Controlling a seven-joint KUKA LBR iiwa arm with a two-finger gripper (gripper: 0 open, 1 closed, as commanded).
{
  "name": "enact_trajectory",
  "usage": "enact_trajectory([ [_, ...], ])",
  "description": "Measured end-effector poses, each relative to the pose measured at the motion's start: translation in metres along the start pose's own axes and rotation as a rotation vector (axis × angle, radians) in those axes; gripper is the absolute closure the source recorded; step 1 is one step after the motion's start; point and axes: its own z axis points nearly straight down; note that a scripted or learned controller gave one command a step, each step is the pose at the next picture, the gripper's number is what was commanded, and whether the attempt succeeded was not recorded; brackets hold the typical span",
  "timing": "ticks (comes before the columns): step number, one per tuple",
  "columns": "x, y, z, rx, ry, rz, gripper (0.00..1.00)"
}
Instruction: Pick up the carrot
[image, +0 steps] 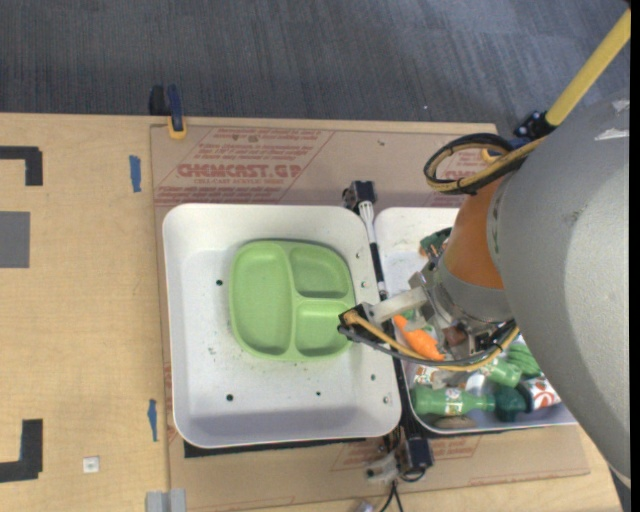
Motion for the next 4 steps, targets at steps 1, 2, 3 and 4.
enact_trajectory([
  [1, -0.011, 0.035, -0.0004, -0.001, 0.001, 0.029, 0.0],
  [2, -0.011, 0.0347, -0.0004, -0.001, 0.001, 0.028, 0.0],
  [3, -0.011, 0.0347, -0.0004, -0.001, 0.001, 0.028, 0.0],
  [4, -0.011, 0.0347, -0.0004, -0.001, 0.001, 0.028, 0.0],
])
